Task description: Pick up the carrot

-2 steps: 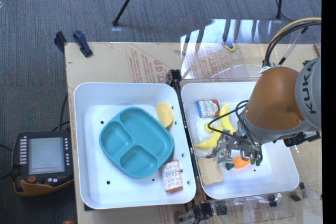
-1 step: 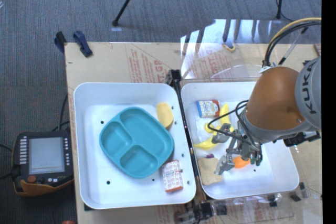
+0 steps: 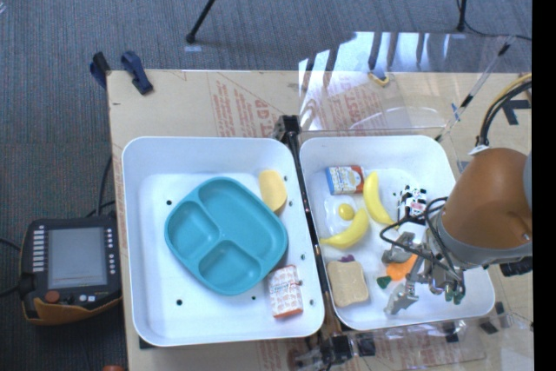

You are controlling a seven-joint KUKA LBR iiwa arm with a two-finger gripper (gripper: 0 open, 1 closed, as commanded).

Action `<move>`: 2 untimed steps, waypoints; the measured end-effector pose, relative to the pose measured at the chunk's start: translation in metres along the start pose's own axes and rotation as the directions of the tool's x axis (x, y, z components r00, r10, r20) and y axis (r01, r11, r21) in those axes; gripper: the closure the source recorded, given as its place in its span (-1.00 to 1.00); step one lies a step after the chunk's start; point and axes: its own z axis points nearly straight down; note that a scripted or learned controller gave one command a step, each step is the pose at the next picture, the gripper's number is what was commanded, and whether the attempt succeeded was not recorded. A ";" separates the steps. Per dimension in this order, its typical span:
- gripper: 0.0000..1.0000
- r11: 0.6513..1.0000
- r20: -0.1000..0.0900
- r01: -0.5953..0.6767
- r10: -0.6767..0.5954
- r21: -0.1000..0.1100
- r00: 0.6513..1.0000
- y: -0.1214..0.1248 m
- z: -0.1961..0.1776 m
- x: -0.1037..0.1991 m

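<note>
The carrot (image 3: 395, 271), a small orange piece with a green tip, lies in the right bin (image 3: 439, 154) near its front right. My gripper (image 3: 400, 278) hangs low over it, reaching in from the right under the orange wrist band. Its two grey fingers (image 3: 399, 255) stand apart, one behind the carrot and one in front of it. The gripper is open around the carrot, and part of the carrot is hidden under it.
The right bin also holds two bananas (image 3: 378, 197), a fried egg (image 3: 346, 210), a small carton (image 3: 345, 179), toast (image 3: 349, 282) and a cow toy (image 3: 412, 202). A blue divided plate (image 3: 226, 235), a yellow piece (image 3: 274, 189) and a packet (image 3: 285, 291) are in the left bin.
</note>
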 end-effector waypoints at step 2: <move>1.00 0.941 0.007 0.338 -0.338 -0.001 0.941 0.125 -0.103 0.030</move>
